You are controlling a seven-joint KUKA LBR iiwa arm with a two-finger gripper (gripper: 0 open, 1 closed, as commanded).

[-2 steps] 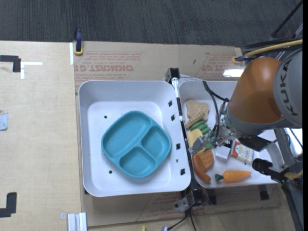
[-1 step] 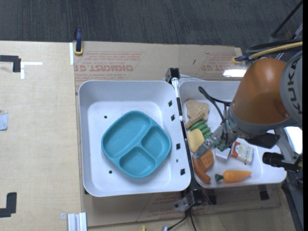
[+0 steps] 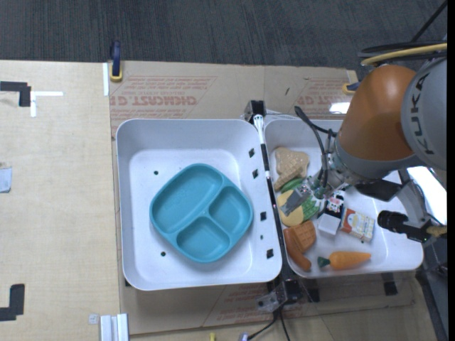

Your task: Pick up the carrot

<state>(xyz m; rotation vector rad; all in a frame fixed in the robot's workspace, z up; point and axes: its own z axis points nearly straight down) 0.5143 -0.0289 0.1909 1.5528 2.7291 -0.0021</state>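
Overhead, the carrot [image 3: 347,260] lies along the right bin's [image 3: 398,263] front edge. I cannot tell the gripper's [image 3: 318,190] state; it hangs mid-bin among crowded toy foods, so descending here risks catching 1 wrong item.

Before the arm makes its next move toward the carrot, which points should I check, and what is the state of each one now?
1. Orange carrot with green end is in view, near the front wall of the right-hand white bin: ok.
2. Carrot lies clear of other items, with white floor around it: ok.
3. Two-finger gripper is above the carrot: not ok; it sits further back, over the pile of toy food.
4. Finger opening: cannot tell.
5. Carrot between the fingers: not ok; not grasped yet.
6. Left-hand white bin with the blue divided plate lies away from the path: ok.
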